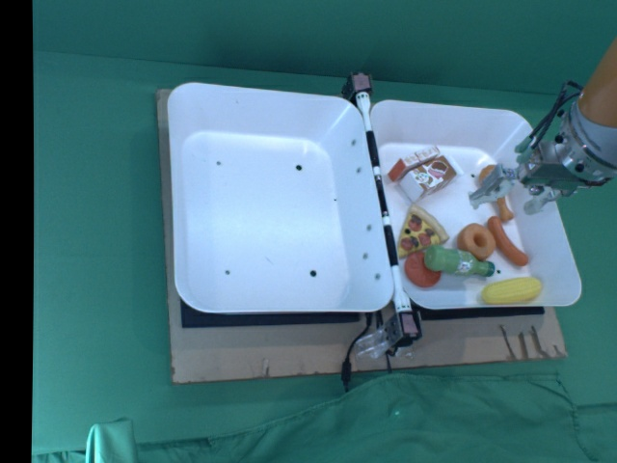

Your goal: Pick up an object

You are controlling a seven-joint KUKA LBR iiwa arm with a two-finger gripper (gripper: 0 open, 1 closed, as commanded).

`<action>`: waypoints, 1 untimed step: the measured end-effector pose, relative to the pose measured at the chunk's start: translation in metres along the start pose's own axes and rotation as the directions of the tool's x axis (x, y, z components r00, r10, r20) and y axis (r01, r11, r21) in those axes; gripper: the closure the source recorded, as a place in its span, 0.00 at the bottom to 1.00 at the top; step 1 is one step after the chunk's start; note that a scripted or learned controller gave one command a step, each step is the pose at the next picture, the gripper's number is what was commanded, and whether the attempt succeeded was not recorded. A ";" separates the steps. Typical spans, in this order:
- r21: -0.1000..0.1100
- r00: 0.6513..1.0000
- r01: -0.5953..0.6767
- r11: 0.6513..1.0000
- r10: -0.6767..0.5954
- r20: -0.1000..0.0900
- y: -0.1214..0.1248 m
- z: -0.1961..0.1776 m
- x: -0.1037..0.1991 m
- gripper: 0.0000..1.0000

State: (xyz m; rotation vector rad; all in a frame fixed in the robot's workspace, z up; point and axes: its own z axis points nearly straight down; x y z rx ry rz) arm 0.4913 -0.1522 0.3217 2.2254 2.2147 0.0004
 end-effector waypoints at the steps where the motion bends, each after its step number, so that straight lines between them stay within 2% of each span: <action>1: 0.000 1.000 0.000 1.000 0.000 0.000 0.000 0.000 0.000 0.00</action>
